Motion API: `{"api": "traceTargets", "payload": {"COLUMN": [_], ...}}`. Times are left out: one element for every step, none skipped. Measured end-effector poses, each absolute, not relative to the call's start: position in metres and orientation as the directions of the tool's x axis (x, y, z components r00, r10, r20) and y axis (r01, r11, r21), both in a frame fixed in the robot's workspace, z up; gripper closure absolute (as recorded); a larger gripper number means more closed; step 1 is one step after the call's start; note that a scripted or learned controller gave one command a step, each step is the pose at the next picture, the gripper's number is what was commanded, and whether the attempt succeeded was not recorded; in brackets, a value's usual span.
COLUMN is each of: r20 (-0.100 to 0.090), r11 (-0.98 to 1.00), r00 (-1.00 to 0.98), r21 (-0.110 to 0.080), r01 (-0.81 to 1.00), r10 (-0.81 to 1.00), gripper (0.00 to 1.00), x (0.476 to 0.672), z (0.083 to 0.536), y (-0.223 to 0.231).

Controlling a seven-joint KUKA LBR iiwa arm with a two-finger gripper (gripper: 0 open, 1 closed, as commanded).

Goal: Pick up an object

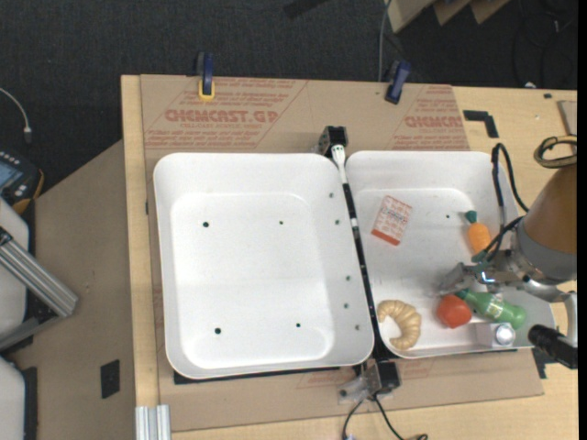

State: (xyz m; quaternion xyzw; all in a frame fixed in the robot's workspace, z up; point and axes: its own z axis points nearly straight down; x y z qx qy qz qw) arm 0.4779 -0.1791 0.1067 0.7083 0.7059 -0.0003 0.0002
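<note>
The right bin (pixel 422 168) holds several objects. A white and red packet (pixel 392 220) lies near its middle. An orange carrot (pixel 478 236) with a green tip sits toward the right wall. At the front are a tan croissant (pixel 401 324), a red tomato (pixel 453 312) and a green bottle (pixel 496 307) lying on its side. My gripper (pixel 470 279) is low in this bin, just behind the tomato and the bottle and in front of the carrot. Nothing visibly hangs from it. The arm's wrist (pixel 543 262) hides the bin's right wall.
The left bin (pixel 174 246) stands beside the right one, with a black divider strip (pixel 353 236) between them. Blue clamps (pixel 204 73) (pixel 397 79) grip the board's far edge. A cable (pixel 500 177) runs along the right bin's wall.
</note>
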Motion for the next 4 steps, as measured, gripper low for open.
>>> {"api": "traceTargets", "payload": {"r20": [-0.002, -0.002, -0.001, -0.004], "r11": [-0.002, -0.001, -0.001, 0.007], "r00": [0.002, 0.001, 0.001, -0.007], "r21": [0.003, 0.002, 0.002, 0.021], "r01": [1.0, 1.0, 1.0, 1.0], "r10": [1.0, 1.0, 1.0, 1.0], "gripper": [1.0, 0.0, 0.0, 0.0], "x": [0.48, 0.479, 0.479, 0.512], "z": [0.116, 0.115, 0.115, 0.327], "y": [-0.178, -0.177, -0.177, -0.131]}}
